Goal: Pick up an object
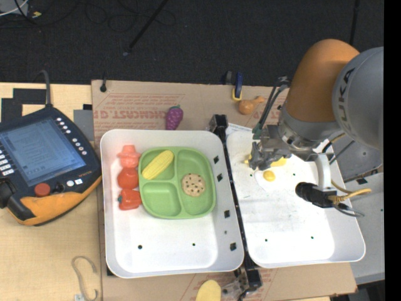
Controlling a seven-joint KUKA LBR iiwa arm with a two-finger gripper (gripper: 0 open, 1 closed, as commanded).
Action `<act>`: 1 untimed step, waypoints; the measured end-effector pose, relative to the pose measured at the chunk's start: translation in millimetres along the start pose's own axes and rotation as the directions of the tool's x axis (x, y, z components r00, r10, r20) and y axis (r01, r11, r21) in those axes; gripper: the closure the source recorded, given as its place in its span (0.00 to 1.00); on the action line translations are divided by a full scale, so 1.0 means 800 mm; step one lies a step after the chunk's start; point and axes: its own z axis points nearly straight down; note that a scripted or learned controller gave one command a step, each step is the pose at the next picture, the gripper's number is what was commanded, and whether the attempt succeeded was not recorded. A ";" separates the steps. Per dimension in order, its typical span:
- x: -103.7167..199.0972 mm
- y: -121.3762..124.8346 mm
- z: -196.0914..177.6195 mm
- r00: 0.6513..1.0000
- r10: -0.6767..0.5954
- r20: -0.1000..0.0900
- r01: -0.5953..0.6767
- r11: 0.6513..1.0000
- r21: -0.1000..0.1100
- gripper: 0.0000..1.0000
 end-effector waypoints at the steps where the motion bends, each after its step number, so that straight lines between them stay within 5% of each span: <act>1: -0.003 -0.009 0.014 1.000 0.000 0.001 0.000 1.000 0.000 1.00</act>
